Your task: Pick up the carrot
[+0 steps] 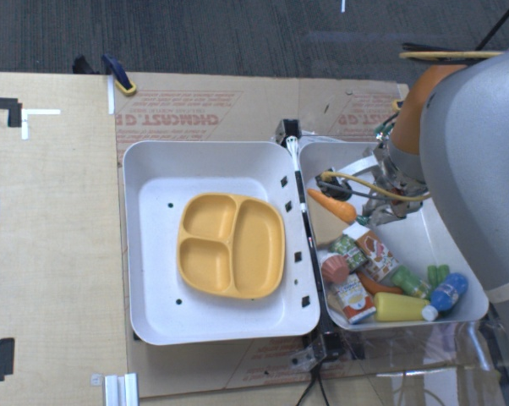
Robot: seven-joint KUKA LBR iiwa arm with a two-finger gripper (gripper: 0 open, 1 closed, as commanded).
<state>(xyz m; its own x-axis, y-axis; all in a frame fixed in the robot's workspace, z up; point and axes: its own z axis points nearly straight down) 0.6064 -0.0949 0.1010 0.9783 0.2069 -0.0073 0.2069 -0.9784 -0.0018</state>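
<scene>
Two white bins sit side by side on the bench. The left bin (145,252) surrounds a yellow plate (233,245) with three hollows. Right of the plate, across the clipped join, is the right bin (339,155). The carrot (332,205) lies in it just right of the plate, level with the plate's upper rim, on bare floor and apart from the other goods.

Its long axis runs at a slant. The end nearer the plate sits higher in the view, and the end farther from the plate sits lower. Farther right again, the gripper (366,216) hangs at that far, lower end, touching the carrot or very nearly so. The carrot therefore stretches away from the jaws toward the plate.

Whether the jaws are spread or pressed together cannot be told, nor whether the carrot's tip is between them. I judge that the grasp turns on this: the jaws meet the carrot at its end, not its middle. They would need to close across the slanted axis, and a hold so near the tip could slip.

Right of the plate's lower edge lie a heap of packets (377,256), a yellow bottle (398,307) and, farthest from the plate, a blue bottle (449,293). The grey arm (483,159) stands over the bin's side farthest from the plate.
</scene>
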